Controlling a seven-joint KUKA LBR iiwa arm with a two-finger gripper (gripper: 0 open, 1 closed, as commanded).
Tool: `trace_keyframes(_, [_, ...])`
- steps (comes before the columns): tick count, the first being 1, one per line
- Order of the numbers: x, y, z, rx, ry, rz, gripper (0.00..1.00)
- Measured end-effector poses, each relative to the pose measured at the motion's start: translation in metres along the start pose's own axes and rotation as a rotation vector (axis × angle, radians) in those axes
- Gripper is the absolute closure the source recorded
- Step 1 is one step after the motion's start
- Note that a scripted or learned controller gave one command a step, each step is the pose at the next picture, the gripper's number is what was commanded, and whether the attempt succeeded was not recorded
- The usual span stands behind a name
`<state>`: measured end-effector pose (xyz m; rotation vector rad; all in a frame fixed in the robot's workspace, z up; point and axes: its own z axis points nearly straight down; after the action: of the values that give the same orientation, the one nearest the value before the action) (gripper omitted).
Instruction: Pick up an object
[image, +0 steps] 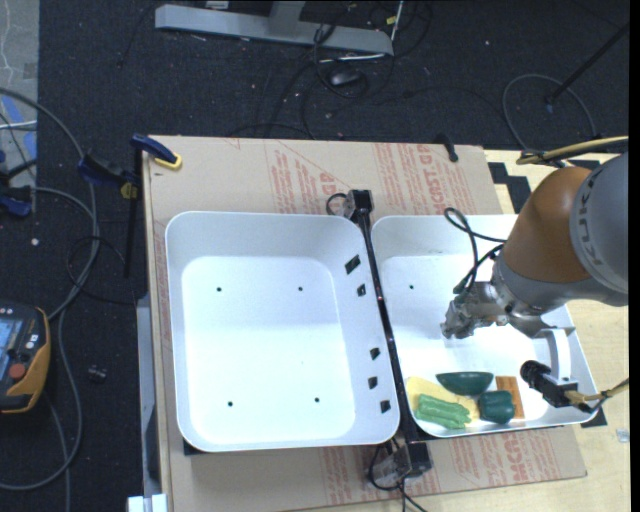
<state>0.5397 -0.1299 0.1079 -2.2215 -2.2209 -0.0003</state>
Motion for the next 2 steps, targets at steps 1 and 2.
trace_keyframes(1, [0.003,0.002,-0.062,-0.004,-0.001,-0.001,1.0])
trace_keyframes(2, [0.003,0.002,-0.113,-0.003,-0.001,0.0,1.0])
